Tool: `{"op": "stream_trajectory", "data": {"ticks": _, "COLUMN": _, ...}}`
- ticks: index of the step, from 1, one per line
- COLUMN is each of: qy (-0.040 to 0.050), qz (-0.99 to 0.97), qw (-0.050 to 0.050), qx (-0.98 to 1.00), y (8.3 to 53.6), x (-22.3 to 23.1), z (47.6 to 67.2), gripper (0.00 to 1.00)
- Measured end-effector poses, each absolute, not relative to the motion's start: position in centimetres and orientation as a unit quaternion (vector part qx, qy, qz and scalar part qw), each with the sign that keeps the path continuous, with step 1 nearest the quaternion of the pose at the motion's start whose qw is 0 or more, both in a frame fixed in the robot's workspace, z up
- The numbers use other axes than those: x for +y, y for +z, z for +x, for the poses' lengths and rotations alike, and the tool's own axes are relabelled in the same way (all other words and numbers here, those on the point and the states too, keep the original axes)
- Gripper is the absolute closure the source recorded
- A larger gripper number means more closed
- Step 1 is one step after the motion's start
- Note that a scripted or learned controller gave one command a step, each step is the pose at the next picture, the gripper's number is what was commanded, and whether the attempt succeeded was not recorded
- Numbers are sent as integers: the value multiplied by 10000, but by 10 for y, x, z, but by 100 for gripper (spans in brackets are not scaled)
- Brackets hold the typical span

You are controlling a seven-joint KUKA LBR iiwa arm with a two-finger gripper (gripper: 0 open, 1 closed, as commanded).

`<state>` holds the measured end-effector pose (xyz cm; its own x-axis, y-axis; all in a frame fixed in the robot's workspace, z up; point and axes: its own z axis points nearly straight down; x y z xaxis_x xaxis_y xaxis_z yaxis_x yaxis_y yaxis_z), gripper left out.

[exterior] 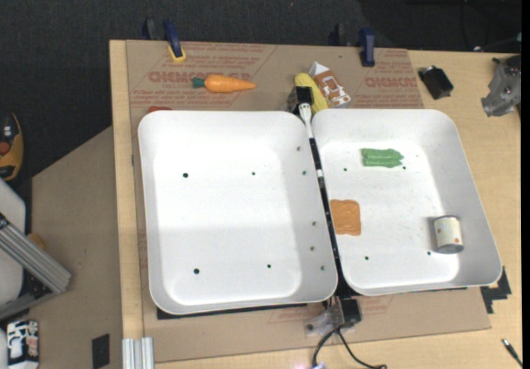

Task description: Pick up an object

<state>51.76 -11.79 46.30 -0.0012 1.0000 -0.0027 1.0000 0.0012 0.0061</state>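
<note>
Right now the likeliest candidates for picking lie in the right bin (464,194), which serves as the landmark. A green flat piece (382,158) rests in its far half, an orange flat piece (345,217) sits near its left wall, and a small white cylinder (447,234) lies on its side toward its near right corner. To the left of that bin stands the left bin (166,218), and beyond both, on the tabletop (273,65), lie a toy carrot (224,84) and a yellow item with a packet (321,88), close to the right bin's far left corner.

As a judgement, the flat pieces could prove hard to grip, since they offer little height above the bin floor and fingers might close over nothing. The cylinder may roll away if nudged off-centre.

A grey part of the arm (502,86) shows past the right bin's far right corner. Whether the pincer is wide, narrow or holding anything, I cannot tell.
</note>
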Motion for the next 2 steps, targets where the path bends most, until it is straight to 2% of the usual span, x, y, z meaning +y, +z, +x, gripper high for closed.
{"op": "stream_trajectory", "data": {"ticks": 1, "qy": 40, "qz": 7062, "qw": 49, "qx": 7080, "y": 541, "x": -95, "z": 478, "gripper": 100}}
{"op": "stream_trajectory", "data": {"ticks": 2, "qy": 3, "qz": 7068, "qw": 8, "qx": 7074, "y": 535, "x": -96, "z": 480, "gripper": 0}}
